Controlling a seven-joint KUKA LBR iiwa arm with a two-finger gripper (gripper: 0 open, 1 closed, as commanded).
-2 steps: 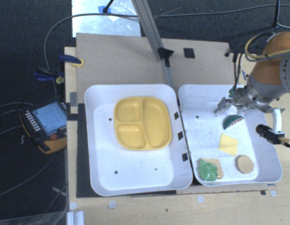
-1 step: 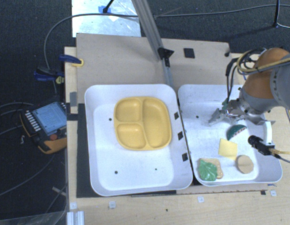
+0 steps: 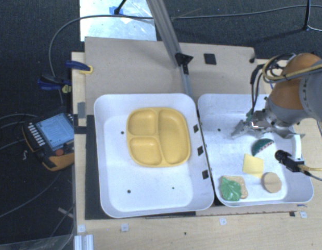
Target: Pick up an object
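Note:
The right bin (image 3: 218,113) holds several small toy foods. A green and red watermelon slice (image 3: 263,146) lies near its middle right, with a yellow cheese wedge (image 3: 253,164) just below it. A round tan cookie (image 3: 271,182) sits near the front right corner. A green leafy piece on a slice of bread (image 3: 232,188) rests against the front wall. My gripper (image 3: 261,133) hangs low over the right bin, directly above the watermelon slice. It is open, its grey fingers (image 3: 239,130) spread apart, and nothing is between them.
The left bin (image 3: 150,191) carries a yellow three-compartment plate (image 3: 158,136). A raised divider (image 3: 200,150) with black clips separates the two bins. A black connector (image 3: 285,160) on the arm's cable hangs over the right bin's right side.

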